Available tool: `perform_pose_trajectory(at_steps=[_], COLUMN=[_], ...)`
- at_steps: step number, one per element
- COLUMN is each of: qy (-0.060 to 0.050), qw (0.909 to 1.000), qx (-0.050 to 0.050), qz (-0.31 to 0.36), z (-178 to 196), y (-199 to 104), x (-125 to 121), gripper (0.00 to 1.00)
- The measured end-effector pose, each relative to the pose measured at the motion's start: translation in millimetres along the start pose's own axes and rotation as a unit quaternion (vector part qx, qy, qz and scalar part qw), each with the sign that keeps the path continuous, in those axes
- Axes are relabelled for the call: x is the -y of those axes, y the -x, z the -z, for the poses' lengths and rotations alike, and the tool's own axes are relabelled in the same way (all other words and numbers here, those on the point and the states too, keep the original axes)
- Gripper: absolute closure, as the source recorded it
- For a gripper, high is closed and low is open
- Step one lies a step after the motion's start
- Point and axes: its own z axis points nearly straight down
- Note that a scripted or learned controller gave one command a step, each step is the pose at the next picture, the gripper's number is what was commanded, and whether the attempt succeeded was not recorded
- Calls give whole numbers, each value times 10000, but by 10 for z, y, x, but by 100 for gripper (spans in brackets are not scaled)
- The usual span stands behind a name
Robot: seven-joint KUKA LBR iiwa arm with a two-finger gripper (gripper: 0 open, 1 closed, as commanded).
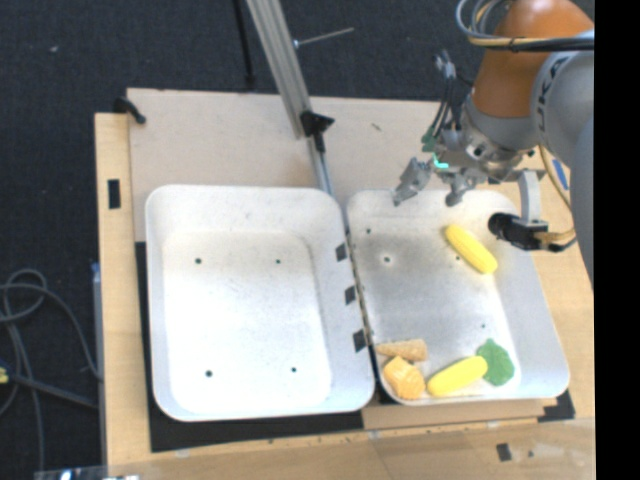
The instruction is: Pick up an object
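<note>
We look down on a pale wooden bench (115, 268) standing on dark carpet (100, 28), with loose cables (22, 303) lying on the floor off its left edge. A lighter board (220, 138) covers the far part of the bench top, and a black mat (250, 425) shows under the near edge of the two bins. An aluminium rail (278, 43) slants in from the top and carries a black clamp (317, 124) low on its length, just beyond the gap between the bins. The left bin (250, 308) and the right bin (430, 298) sit side by side, touching along their inner edges, where small black clips (350, 293) are spaced down the seam. Both floors are speckled grey. The arm (570, 98) reaches in from the right, and its gripper (430, 190) hangs over the far edge of the right bin, fingers (406, 189) spread wide apart with nothing between them. The things to be picked up all lie in the right bin. A long yellow piece (470, 249) lies tilted near the far right corner, close to the gripper but apart from it. Along the near edge we see a tan piece (402, 349), an orange piece (403, 376) just beside it in the near left corner, a second yellow piece (457, 374) next along, and a green piece (495, 361) touching that one's right end.
</note>
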Motion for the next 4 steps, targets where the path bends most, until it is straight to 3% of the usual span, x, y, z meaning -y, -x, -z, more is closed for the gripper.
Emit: perform_pose_trajectory(at_steps=[1,2,4], qy=[23,-9,6], qw=[10000,10000,10000], qx=[10,12,16], qz=[8,9,-25], z=[30,-595,-1291], y=[3,-25,8], x=[-9,-11,52], gripper=[0,0,0])
